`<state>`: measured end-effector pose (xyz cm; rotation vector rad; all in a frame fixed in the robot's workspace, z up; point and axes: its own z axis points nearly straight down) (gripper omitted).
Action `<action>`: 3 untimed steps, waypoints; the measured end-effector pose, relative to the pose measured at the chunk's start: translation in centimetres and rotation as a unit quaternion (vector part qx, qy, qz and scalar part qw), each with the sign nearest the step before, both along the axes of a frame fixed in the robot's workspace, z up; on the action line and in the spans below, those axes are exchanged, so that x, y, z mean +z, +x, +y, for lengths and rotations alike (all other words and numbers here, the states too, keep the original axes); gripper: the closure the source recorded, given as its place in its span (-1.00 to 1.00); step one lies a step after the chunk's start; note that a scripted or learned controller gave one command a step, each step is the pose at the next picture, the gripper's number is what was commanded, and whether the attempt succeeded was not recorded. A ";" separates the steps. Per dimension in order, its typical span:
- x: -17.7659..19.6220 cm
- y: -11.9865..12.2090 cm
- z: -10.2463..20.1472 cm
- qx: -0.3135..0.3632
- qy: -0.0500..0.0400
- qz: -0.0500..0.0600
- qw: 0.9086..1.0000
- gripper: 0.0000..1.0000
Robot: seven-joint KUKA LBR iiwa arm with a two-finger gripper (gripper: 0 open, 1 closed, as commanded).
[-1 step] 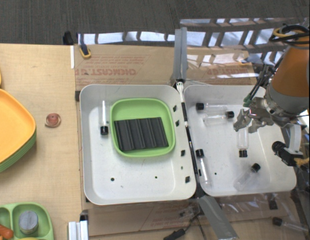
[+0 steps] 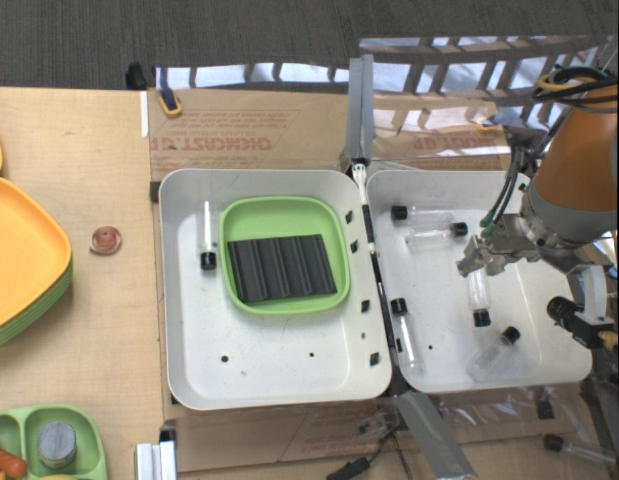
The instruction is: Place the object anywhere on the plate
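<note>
The gripper [image 2: 479, 260] hovers over the right bin [image 2: 549, 368]; whether it grips anything I cannot tell. Clear vials [image 2: 477, 298] lie scattered beneath it. Leftward, the left bin [image 2: 189, 368] holds a green plate [image 2: 284, 215] carrying a dark ribbed slab [image 2: 284, 268], with another vial [image 2: 207, 236] beside.

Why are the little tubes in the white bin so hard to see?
In the camera view, the clear tubes are see-through and lie on the bright right bin, so mostly their black caps stand out; the lighting is even, with soft shadows, and the green plate in the left bin looks sharp.
</note>
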<state>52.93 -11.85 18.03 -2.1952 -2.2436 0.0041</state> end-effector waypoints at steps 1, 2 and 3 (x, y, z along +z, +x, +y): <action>1.0 -2.2 2.9 0.023 0.000 0.000 1.000 1.00; 1.6 -2.2 5.8 0.067 0.000 -0.001 0.998 1.00; 1.8 -0.2 7.6 0.110 0.000 -0.001 0.994 1.00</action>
